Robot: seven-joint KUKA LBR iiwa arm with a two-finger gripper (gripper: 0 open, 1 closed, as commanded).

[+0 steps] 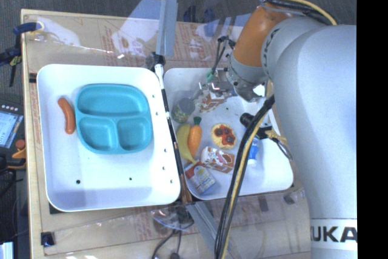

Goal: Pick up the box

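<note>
A small red and white box (219,159) lies flat in the right bin (276,176), near the front. Beside it at the front edge sits a second small printed box (203,179). My gripper (211,89) is low over the back of the right bin, well behind both boxes. A brown and white item (210,102) lies right under the gripper; whether the gripper touches it is unclear. The arm's grey body covers the bin's right side.
The right bin also holds a round grey can (182,110), a carrot (194,137), a banana (183,144), a small pizza (224,135) and a blue and white bottle (253,153). The left bin (54,179) holds a blue divided tray (115,116) and a sausage (67,114). A black cable (237,167) hangs across the right bin.
</note>
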